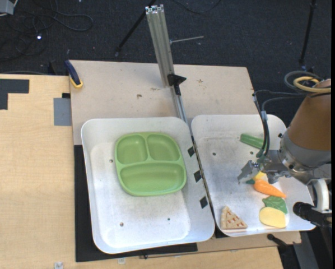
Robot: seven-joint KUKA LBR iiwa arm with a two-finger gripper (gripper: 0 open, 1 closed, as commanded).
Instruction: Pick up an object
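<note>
The pincer (252, 174) hangs low in the right bin (218, 150), just left of the carrot (270, 188); how far open it is I cannot tell. A green plate (150, 164) lies in the left bin (100, 206).

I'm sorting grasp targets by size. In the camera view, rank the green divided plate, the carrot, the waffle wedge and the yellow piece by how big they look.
1. Green divided plate, by far the largest.
2. Carrot, partly hidden under the gripper.
3. Waffle wedge and yellow piece look much alike; too close to rank.
</note>
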